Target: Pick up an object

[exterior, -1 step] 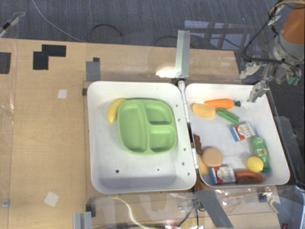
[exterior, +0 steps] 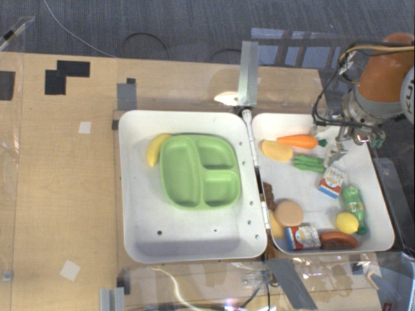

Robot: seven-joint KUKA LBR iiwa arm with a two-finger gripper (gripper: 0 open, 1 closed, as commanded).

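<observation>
The small carton [exterior: 331, 181] is sitting in the right bin [exterior: 382, 235], just under the gripper [exterior: 338, 149]. It looks like the thing the arm is going for. It is a little box, white with red and blue on it, lying tilted on the bin floor. I think it is light and a bit squashy, so a soft squeeze across its flat sides should work best. The fingers are hanging just above it with a narrow gap and nothing between them. Just to its left the green beans [exterior: 308, 164] are lying, and farther away the carrot [exterior: 297, 141] is resting. The green bottle [exterior: 353, 199] is sitting close on its right. In the left bin [exterior: 139, 238] a green plate [exterior: 198, 170] is lying beside a banana [exterior: 154, 149].
</observation>
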